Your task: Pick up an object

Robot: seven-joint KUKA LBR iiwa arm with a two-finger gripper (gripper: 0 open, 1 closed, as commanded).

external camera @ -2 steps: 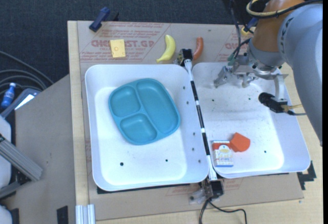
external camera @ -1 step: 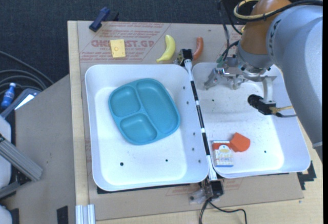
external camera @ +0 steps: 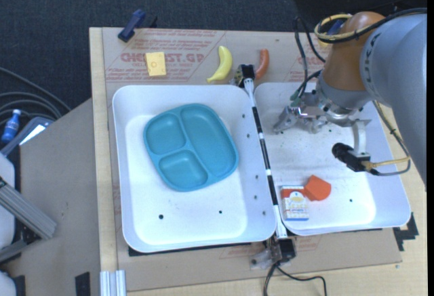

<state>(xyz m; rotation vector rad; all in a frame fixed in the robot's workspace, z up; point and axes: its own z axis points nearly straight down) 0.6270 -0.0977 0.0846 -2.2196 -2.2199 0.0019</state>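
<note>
Seen from above, the arm [external camera: 380, 51] reaches in over the right bin [external camera: 386, 213], and its tool [external camera: 298, 118] hangs low over that bin's far-left part; whether it is released or clenched I cannot tell, and nothing shows in its grip. The step in hand looks like the approach, with no object yet taken. The likeliest targets lie in the same bin, nearer the camera: a small orange block [external camera: 317, 187], matte and angular, touching a flat white carton [external camera: 294, 204] with a red printed top. The next move would call for shifting the tool toward them and descending squarely. The left bin [external camera: 135, 220] holds a smooth blue divided plate [external camera: 190, 146], rounded and glossy. On the desk [external camera: 108, 152] beyond the bins lie a plastic-looking yellow banana [external camera: 221, 65] and a yellow square [external camera: 155, 65].
</note>
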